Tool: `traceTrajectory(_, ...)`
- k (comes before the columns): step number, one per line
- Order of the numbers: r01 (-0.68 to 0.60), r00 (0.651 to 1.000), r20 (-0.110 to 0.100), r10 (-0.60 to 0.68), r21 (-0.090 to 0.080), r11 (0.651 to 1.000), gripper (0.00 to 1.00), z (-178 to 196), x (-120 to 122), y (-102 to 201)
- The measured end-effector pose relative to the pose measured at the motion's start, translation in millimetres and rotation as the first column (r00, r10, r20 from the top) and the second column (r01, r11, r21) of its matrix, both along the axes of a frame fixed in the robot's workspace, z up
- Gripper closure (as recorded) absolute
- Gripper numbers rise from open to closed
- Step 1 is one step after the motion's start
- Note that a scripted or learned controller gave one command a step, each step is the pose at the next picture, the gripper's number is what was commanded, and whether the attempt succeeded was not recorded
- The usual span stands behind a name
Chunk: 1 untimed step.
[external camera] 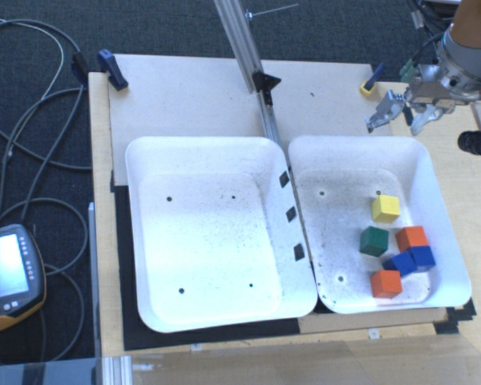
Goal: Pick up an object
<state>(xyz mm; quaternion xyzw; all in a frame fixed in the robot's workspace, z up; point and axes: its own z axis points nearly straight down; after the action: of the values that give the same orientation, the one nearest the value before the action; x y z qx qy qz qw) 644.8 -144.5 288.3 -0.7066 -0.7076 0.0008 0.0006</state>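
Several small blocks lie in the right bin (pixel 433 184): a yellow block (pixel 386 208), a green block (pixel 374 241), an orange block (pixel 411 237), two blue blocks (pixel 413 259) touching each other, and a second orange block (pixel 386 283) nearest the front. My gripper (pixel 401 115) hangs above the bin's far rim, well behind the blocks. Its fingers are spread and nothing sits between them.
The left bin (pixel 144 160) sits beside the right one, with a slanted metal rail (pixel 239 34) running down between them. A blue clamp (pixel 112 68) is at the bench's far left corner, a yellow and blue one (pixel 371 83) near the gripper.
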Motion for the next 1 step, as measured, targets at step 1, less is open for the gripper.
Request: traceTrajectory(1, -0.002, 1.000, -0.002, 0.002, 0.001, 1.000, 0.00, -33.7, 14.8, 30.3)
